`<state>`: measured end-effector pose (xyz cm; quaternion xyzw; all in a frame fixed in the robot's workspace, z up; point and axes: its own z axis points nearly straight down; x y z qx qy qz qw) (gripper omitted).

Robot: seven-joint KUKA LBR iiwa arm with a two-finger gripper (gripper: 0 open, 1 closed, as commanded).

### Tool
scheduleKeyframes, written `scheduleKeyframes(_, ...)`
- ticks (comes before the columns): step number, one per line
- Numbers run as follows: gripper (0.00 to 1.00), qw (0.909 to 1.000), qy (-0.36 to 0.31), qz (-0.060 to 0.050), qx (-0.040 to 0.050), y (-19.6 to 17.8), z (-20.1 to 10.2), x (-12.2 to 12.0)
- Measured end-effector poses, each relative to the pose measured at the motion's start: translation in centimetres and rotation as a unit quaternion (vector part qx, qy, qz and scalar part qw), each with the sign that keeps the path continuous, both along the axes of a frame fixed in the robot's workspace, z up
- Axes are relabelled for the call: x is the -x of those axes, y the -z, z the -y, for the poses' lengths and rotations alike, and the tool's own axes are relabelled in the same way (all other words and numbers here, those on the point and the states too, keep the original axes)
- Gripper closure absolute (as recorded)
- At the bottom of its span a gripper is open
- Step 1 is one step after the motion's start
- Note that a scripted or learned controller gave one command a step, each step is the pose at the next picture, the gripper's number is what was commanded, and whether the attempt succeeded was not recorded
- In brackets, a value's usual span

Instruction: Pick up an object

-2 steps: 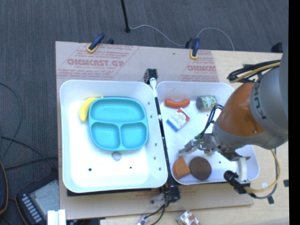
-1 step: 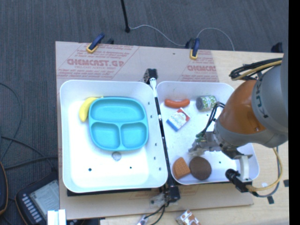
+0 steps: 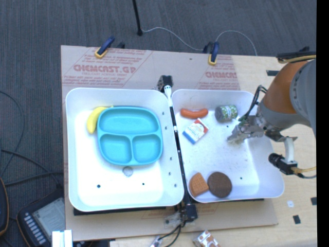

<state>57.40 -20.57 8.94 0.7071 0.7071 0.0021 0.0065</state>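
Observation:
The right bin (image 3: 257,181) holds a red sausage (image 3: 194,112), a small red-and-white carton (image 3: 196,131), a greenish can lying on its side (image 3: 226,112), a brown round cookie (image 3: 219,184) and an orange-brown cracker (image 3: 197,184). My gripper (image 3: 240,134) hangs low over the right part of this bin, just below and to the right of the can. Nothing shows between it and the bin floor.
The left bin (image 3: 82,184) carries a blue three-compartment tray (image 3: 129,135) with a yellow banana (image 3: 93,119) against its left edge. The grey arm with its orange band (image 3: 288,94) comes in over the right bin's right wall. Clamps (image 3: 213,53) hold the board at the back.

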Motion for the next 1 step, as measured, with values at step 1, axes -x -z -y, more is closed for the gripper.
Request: scheduleKeyframes(1, 0.00, 1.0000, -0.002, -0.003, -0.0052, 0.13, -0.52, -0.01)
